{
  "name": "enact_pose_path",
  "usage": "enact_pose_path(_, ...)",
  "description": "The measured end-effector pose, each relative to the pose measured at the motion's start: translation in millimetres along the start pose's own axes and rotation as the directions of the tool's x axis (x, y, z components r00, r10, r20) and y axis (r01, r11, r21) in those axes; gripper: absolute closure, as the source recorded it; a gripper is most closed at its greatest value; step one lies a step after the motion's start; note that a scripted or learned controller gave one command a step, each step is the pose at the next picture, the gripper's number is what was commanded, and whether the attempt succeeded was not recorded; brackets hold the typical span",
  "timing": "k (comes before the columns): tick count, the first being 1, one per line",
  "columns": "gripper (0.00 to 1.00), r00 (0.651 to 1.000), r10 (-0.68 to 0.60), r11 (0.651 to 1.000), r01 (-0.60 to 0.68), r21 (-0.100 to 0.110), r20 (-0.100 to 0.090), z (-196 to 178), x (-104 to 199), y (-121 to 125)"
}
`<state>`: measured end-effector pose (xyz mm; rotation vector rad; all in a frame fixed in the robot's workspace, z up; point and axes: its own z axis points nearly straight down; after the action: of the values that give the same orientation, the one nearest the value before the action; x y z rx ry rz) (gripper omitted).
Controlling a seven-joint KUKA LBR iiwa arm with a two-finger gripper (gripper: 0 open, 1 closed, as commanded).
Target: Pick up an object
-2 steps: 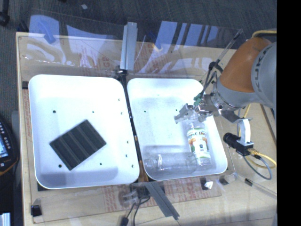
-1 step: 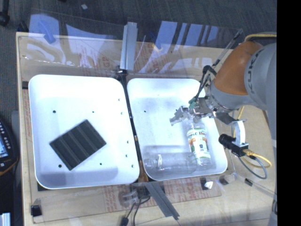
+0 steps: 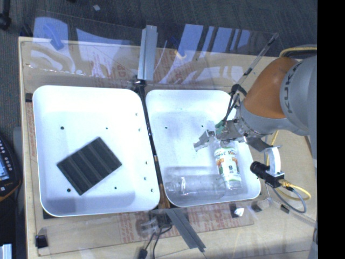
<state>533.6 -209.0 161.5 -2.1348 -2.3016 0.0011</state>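
In the right bin (image 3: 161, 144) a small white bottle (image 3: 228, 167) with a green and orange label lies near the right wall. My gripper (image 3: 208, 139) hangs low over the bin's middle, just up and left of the bottle's top end. Whether it touches the bottle is unclear. A clear plastic bottle (image 3: 194, 185) lies on its side along the bin's near wall. A black ribbed rectangular slab (image 3: 89, 165) lies flat in the left bin (image 3: 48, 107).
The grey arm with its orange band (image 3: 269, 99) reaches in over the right bin's right rim. A dark divider (image 3: 151, 144) runs between the two bins. A clear panel (image 3: 161, 47) stands behind the bins.
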Motion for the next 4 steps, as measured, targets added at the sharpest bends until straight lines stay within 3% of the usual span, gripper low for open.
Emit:
enact_pose_path(1, 0.00, 1.000, 0.008, 1.000, -0.008, 0.001, 0.000, 9, 1, -19)
enact_pose_path(3, 0.00, 0.999, 0.037, 0.999, -0.037, -0.002, 0.002, -20, 1, -36)
enact_pose_path(4, 0.00, 0.997, 0.075, 0.997, -0.075, 0.001, 0.000, 17, -3, 41)
